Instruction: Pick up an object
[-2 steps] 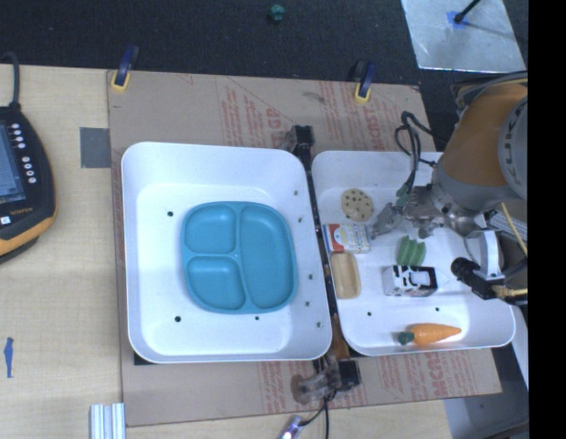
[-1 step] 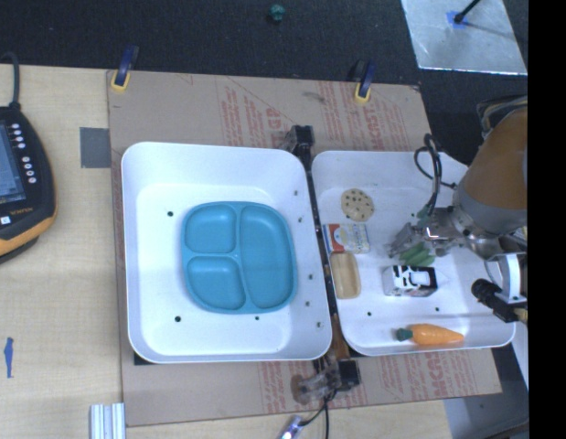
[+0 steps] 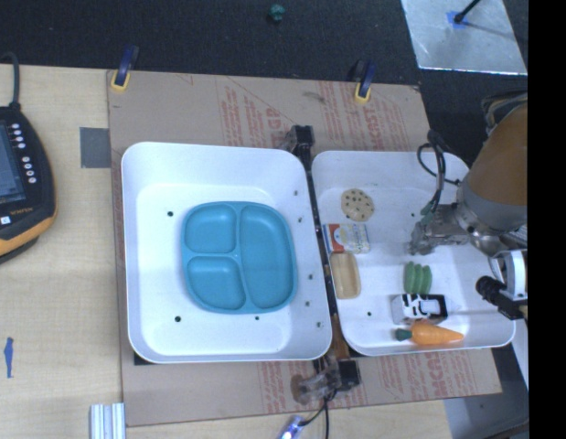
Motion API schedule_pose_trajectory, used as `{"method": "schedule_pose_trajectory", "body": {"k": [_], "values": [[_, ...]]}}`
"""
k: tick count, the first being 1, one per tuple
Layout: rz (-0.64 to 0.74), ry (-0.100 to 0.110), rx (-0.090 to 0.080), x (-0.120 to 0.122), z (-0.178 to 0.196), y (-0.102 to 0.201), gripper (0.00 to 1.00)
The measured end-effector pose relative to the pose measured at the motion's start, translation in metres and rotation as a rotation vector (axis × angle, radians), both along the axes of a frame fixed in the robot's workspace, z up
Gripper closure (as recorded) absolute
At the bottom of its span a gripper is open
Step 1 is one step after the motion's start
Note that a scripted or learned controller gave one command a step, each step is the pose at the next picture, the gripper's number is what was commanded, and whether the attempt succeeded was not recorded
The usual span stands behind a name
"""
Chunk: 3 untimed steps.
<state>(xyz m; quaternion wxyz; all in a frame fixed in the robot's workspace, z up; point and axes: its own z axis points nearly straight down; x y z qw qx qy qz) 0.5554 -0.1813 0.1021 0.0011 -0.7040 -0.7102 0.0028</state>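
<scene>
The gripper is lowered into the right bin, near its far right side; whether it is open or closed cannot be told, and nothing is seen held in it. The candidates are gathered in this bin so that all lie within reach: a green object just below the gripper, a carrot further below, a cookie and a small packet to its left. The blue divided plate is kept apart in the left bin, well left of the gripper.
</scene>
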Motion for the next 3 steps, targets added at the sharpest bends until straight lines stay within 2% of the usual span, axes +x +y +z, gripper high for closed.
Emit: {"method": "schedule_pose_trajectory", "body": {"k": [1,2,3], "values": [[-0.001,0.0,0.0,0.0,0.0,0.0,0.0],[-0.004,-0.002,0.003,-0.046,-0.011,0.001,0.0],[-0.001,-0.001,0.001,-0.046,0.0,0.0,1.0]]}}
